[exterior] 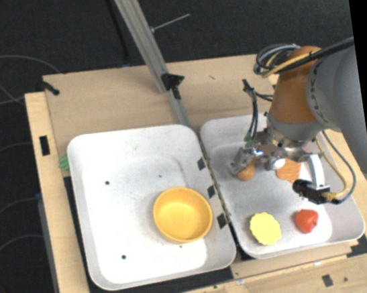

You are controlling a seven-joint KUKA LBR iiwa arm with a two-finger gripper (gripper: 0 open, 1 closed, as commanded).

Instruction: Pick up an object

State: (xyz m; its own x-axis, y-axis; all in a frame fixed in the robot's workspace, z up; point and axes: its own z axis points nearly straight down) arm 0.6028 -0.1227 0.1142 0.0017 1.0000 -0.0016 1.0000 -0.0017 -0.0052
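Note:
My gripper (242,162) hangs low over the left part of the right bin (347,224), reaching in from the right. A small orange-brown object (245,173) lies right beneath its tip, touching it or nearly so. A second orange piece (287,172) lies just right of it, partly under the wrist. Nearer the front of the same bin lie a flat yellow object (265,228) and a small red object (306,220).
A yellow bowl (182,214) sits in the left bin (104,160), close to the wall between the two bins. A slanted metal pole (150,52) rises behind the bins. Cables loop off the wrist over the right bin's right side.

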